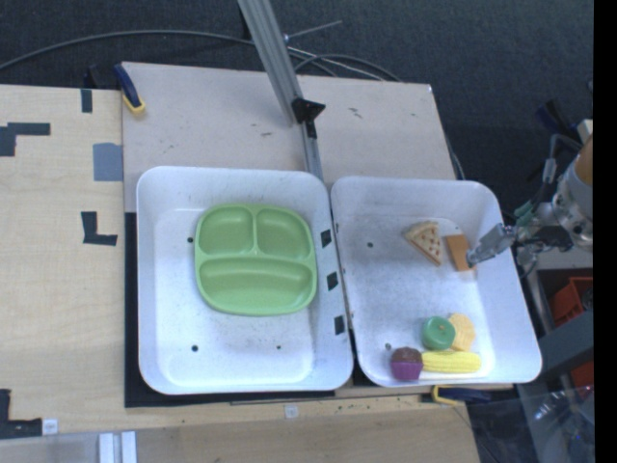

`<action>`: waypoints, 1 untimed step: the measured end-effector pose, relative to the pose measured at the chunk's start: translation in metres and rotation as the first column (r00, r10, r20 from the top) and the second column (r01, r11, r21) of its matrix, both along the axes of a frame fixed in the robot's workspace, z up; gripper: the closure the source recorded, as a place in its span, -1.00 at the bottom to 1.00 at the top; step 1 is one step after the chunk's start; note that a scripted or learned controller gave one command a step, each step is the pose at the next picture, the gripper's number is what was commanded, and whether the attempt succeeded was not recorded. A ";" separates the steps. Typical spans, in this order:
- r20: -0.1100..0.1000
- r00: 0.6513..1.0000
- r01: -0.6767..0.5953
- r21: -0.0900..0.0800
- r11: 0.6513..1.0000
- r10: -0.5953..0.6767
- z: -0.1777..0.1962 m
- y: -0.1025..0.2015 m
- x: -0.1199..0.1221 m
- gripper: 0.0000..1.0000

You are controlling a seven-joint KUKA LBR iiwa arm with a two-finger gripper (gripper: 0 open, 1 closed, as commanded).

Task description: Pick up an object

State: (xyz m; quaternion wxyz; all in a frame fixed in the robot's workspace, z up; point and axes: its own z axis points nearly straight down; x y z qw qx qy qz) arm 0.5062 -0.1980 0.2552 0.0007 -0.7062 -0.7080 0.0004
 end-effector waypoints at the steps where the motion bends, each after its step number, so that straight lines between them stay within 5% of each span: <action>1: 0.000 1.000 0.000 0.000 1.000 0.000 0.000 0.000 0.000 -1.00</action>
